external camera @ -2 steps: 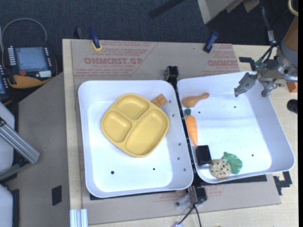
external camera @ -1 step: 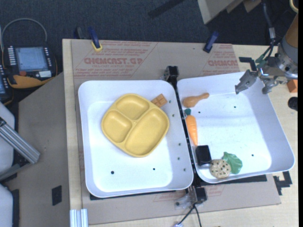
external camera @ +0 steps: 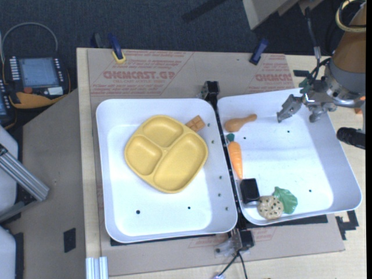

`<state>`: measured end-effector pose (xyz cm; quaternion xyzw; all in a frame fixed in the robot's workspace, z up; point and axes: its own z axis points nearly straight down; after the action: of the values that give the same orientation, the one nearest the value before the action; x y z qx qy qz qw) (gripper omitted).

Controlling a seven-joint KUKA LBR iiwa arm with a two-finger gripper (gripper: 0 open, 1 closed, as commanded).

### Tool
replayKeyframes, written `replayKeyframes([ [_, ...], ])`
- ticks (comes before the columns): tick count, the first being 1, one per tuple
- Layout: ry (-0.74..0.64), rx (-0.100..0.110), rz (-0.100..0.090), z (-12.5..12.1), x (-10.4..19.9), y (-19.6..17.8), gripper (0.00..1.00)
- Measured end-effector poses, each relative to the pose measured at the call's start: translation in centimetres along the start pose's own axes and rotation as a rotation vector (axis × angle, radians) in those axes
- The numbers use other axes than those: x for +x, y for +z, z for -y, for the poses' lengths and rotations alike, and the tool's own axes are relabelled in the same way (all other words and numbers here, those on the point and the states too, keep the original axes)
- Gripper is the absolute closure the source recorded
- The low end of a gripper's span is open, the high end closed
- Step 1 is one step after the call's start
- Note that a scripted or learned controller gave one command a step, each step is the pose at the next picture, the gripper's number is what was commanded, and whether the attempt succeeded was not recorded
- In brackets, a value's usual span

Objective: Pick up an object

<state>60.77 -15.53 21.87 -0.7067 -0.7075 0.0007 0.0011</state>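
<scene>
Candidate objects: the right bin (external camera: pixel 340 173) holds them all along its left side and near edge. A tan drumstick-shaped toy (external camera: pixel 240 122) lies near the far left corner, an orange carrot (external camera: pixel 235 158) runs along the left wall below it, and a small black block (external camera: pixel 250 190) sits nearer the front.
Front cluster: a round speckled cookie (external camera: pixel 268 207) lies just beside a green leafy piece (external camera: pixel 286 199), the two touching or nearly so.
Gripper: the gripper (external camera: pixel 300 110) hangs over the far part of the right bin, its two fingers spread wide with nothing between them.
Nearest target: the drumstick-shaped toy lies to the gripper's left, apart from it — the other pieces are further off toward the front.
Progress: judged from this, the pick has not begun; no object is lifted or touched. Left to do: come down over one piece, close on it, raise it.
Left bin: the left bin (external camera: pixel 116 211) carries a yellow divided plate (external camera: pixel 165 153), with a small brown block (external camera: pixel 196 123) at the plate's far right edge.
Hard to make out: the height of the fingertips above the bin floor cannot be read from this slanted view — nor whether the brown block rests on the plate's rim or just beside it.
Cut off: the arm (external camera: pixel 349 57) runs out of the picture at the right.
</scene>
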Motion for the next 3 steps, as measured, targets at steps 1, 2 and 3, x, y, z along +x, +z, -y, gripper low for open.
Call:
replayKeyframes([
  [1,0.001,0.005,-0.001,0.5,0.4,6.2,0.00],
  [2,0.000,0.002,-0.001,-0.1,1.2,11.7,0.00],
  [3,0.001,-0.005,0.002,-0.3,1.1,10.3,1.00],
])
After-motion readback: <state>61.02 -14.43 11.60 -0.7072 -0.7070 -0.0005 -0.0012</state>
